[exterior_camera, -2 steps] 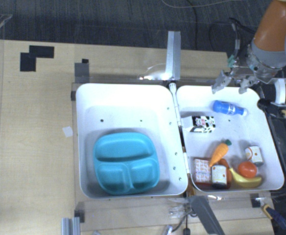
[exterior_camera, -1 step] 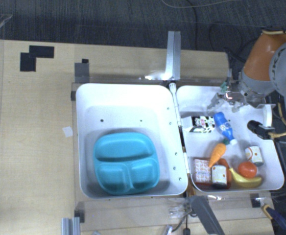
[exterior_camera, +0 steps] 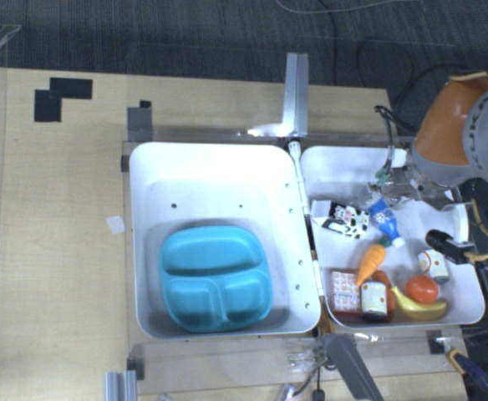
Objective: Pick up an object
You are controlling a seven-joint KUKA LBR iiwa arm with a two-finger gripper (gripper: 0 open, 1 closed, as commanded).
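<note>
Starting at the left, the white bin [exterior_camera: 148,224] on the table [exterior_camera: 52,249] carries a blue divided tray [exterior_camera: 216,277], well apart from the work. In the right bin [exterior_camera: 327,170] lie a black-and-white toy [exterior_camera: 344,219], a carrot [exterior_camera: 372,262], a small packet [exterior_camera: 343,288], a dark bottle [exterior_camera: 375,300], a banana [exterior_camera: 418,307] and a tomato [exterior_camera: 423,288]. The pincer [exterior_camera: 388,192] hangs just above a blue object [exterior_camera: 384,220]; how wide it stands I cannot tell. A clean pick likely needs a straight descent centred on that blue piece, clear of the carrot.
</note>
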